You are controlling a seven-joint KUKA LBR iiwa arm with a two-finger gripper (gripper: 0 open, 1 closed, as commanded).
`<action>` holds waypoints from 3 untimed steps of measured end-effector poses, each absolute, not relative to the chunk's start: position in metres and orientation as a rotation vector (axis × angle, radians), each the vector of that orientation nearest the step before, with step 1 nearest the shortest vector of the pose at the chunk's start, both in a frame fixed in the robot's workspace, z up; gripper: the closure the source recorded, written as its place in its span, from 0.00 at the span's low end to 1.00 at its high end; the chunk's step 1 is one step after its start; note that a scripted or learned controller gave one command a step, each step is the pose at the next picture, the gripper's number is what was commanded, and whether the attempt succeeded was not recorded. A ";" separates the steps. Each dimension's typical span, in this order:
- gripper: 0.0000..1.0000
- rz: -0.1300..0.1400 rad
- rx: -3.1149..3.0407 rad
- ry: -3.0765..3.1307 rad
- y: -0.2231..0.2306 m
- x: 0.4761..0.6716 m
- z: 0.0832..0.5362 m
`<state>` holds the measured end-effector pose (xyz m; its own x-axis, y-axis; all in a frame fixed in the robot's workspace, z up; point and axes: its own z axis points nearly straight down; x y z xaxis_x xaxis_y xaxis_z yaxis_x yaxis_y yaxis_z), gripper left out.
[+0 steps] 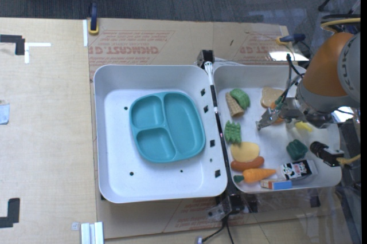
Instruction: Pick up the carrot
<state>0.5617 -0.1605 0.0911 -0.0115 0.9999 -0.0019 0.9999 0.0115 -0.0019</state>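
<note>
The carrot (259,175), orange with a green stub at its left end, lies along the front wall of the right bin (328,181). A reddish sausage (248,165) rests just behind it. My gripper (269,119) hangs over the middle of the right bin, next to a slice of bread (269,97). It sits well behind the carrot and slightly to its right, not touching it. The grey arm with its orange band (330,68) reaches in from the right.
The right bin also holds a yellow potato (245,151), green leaves (232,132), a cone (233,105) with a green piece (241,98), a dark green item (296,149), a cow-print carton (297,170) and a small box (276,184). A teal divided plate (166,125) lies in the left bin (109,140).
</note>
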 end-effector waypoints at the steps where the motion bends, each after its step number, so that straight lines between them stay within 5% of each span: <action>1: 0.00 -0.007 -2.285 -2.154 -0.180 0.617 0.093; 2: 0.00 -0.009 -2.531 -1.832 -0.177 0.661 0.093; 3: 0.00 0.003 -2.347 -2.085 -0.163 0.555 0.091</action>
